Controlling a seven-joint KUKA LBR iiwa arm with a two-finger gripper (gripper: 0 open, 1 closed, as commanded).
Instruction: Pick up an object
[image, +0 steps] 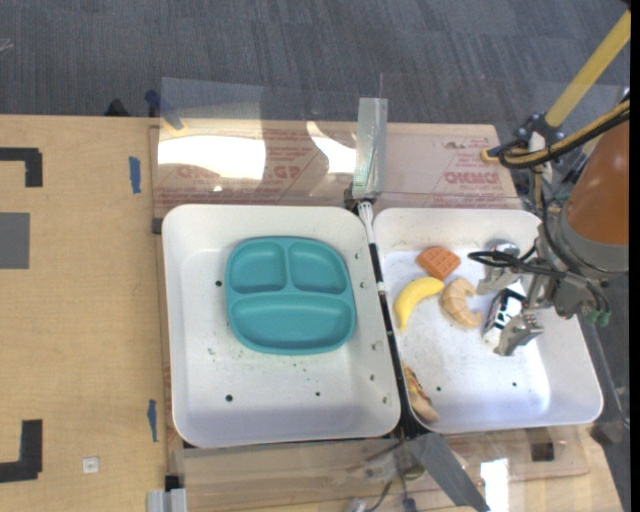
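The bench (70, 300) shows bare brown board on its left part, with black corner marks and bits of blue tape on it. Next comes the left bin (190, 400), shallow and white, speckled with small dark spots. In its middle, a little toward the far edge, lies a teal plate (290, 295) with three compartments, two small ones on the far side and one long one on the near side. A clear plastic wall (300, 160) stands behind both bins, and a grey upright post (370, 145) rises where the two bins meet.

The right bin (470, 395) holds the loose things, all in its far half. A yellow banana (415, 298) lies near the left edge, curved, and an orange waffle-like piece (438, 262) sits just beyond it toward the far edge. Just right of the banana rests a pale tan pastry-like piece (461, 303). At the near left corner a small tan item (420, 398) lies against the bin's rim; what it is I cannot tell.

The gripper (512, 328) hangs over the right half of this bin, just right of the pastry-like piece and apart from it. Its fingers (518, 335) point down toward the bin floor, and whether they are spread or closed I cannot tell. Nothing is seen between them. The arm (600, 210), with its orange band, enters from the right edge
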